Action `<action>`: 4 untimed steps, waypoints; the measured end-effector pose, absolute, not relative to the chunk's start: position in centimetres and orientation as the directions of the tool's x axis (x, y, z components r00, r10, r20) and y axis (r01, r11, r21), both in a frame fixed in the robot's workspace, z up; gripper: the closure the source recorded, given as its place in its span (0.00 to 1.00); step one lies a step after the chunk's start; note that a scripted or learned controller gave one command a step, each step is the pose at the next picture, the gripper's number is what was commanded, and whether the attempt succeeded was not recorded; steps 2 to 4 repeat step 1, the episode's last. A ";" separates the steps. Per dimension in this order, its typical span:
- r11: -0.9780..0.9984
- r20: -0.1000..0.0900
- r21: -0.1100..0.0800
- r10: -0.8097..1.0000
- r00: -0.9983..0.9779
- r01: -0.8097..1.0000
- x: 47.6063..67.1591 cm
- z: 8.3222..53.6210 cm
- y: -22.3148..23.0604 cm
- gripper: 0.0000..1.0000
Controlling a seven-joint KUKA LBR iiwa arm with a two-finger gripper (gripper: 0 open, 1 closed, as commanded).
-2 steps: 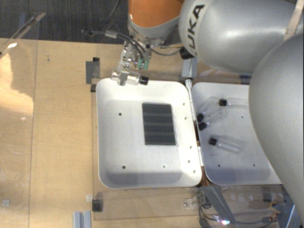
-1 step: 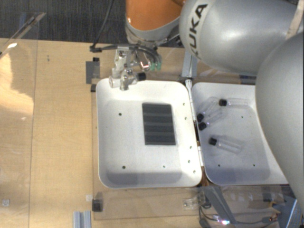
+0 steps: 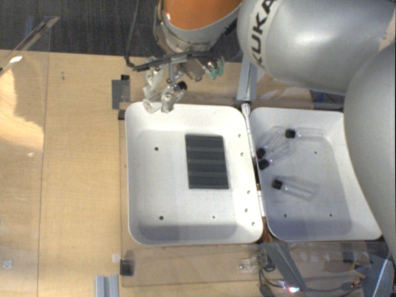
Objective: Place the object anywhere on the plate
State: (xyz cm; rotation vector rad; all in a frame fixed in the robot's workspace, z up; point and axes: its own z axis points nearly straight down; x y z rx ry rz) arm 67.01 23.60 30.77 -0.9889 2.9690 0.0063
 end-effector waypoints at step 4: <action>0.972 -0.007 0.003 -0.236 -0.972 -0.236 67.0 22.7 23.6 1.00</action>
